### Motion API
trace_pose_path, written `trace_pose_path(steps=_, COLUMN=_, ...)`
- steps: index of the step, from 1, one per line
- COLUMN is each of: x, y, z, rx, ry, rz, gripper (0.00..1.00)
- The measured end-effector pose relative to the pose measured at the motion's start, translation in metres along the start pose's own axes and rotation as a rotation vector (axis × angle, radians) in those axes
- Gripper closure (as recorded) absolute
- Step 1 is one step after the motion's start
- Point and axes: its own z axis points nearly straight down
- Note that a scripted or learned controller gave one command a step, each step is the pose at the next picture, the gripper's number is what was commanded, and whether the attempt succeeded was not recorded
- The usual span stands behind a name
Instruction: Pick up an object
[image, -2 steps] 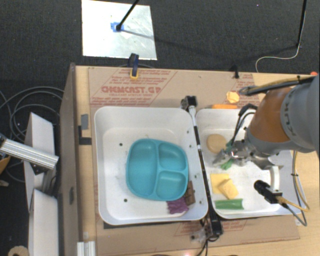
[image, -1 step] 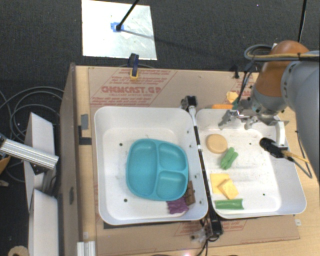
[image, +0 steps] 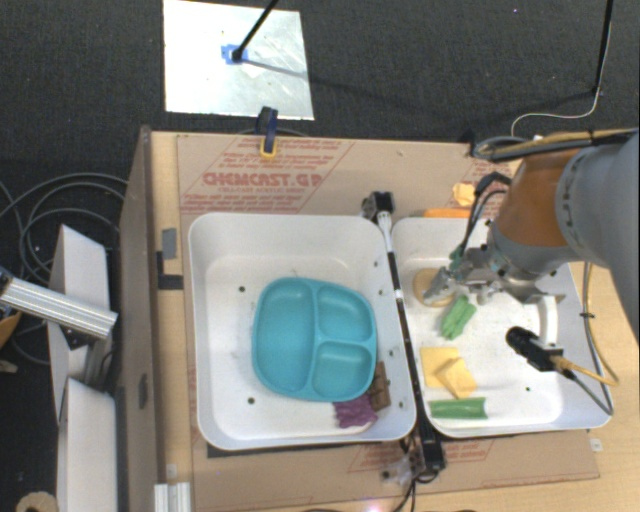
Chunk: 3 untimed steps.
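My gripper (image: 443, 291) hangs low over the upper left part of the right bin (image: 570, 415). A green ridged piece (image: 458, 319) lies just below and to the right of it, touching or nearly touching the gripper's tip. A tan round thing (image: 428, 279) sits right beside the gripper on its upper left, partly hidden by it. Lower in the same bin lie two yellow blocks (image: 449, 370) and a green bar (image: 458, 407). I cannot tell whether anything is between the gripper's tips.
The left bin (image: 215, 300) holds a teal divided plate (image: 313, 338), with a purple piece (image: 352, 412) and a brown piece (image: 380, 391) at its lower right edge. An orange strip (image: 441, 212) and a yellow scrap (image: 462, 192) lie on the cardboard behind the right bin.
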Motion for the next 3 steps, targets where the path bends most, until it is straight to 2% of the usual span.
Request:
trace_pose_path(steps=1, x=-0.003, y=-0.021, z=0.029, rx=-0.002, ry=-0.001, rz=0.000, gripper=0.00)
trace_pose_path(steps=2, x=-0.003, y=-0.019, z=0.017, rx=-0.008, ry=-0.002, rz=-0.001, gripper=1.00)
trace_pose_path(steps=3, x=0.059, y=0.014, z=-0.079, rx=-0.017, ry=-0.001, rz=-0.011, gripper=1.00)
